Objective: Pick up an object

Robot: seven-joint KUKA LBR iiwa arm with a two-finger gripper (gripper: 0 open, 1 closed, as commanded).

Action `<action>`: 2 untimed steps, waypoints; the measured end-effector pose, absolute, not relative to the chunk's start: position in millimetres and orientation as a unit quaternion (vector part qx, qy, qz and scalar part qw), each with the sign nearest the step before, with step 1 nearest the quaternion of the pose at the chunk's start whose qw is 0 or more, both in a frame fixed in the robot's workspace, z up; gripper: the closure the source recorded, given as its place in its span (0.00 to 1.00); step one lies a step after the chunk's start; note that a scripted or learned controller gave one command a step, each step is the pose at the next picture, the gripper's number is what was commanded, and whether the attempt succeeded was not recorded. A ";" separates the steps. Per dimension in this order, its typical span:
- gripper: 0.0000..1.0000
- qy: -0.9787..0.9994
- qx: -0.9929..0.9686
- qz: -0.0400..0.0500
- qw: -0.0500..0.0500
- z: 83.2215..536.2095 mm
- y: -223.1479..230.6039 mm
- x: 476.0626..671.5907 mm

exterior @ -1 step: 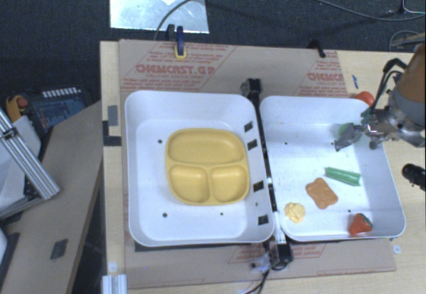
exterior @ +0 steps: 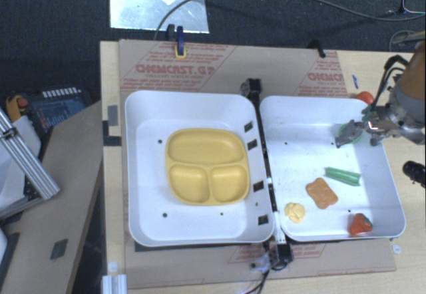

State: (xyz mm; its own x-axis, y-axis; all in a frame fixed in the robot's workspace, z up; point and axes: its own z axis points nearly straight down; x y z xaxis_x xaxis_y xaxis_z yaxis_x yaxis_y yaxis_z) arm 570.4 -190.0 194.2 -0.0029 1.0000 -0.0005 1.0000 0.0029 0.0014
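Your arm [exterior: 409, 96] is cut off by the right edge. The end effector [exterior: 359, 130] is too small and blurred to resolve. An orange object [exterior: 364, 96] behind it is partly hidden, identity unclear. The counter [exterior: 113, 173] runs past the bottom edge.

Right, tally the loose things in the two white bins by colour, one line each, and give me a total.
Yellow: 2, the divided plate in the left bin and a small yellow piece in the right bin.
Green: 1, the green stick.
Orange: 1, the orange flat piece.
Red: 1, the red piece.
Total: 5.
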 end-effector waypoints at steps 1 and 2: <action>0.00 0.708 0.707 0.000 -0.001 152.1 -187.7 567.1; 0.00 0.709 0.705 0.000 0.000 98.4 -179.3 573.7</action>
State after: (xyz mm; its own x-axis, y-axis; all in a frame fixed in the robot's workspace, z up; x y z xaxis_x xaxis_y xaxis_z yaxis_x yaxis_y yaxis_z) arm 573.7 -179.3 98.4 -0.0048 1.0000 0.0002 1.0000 0.0048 0.0004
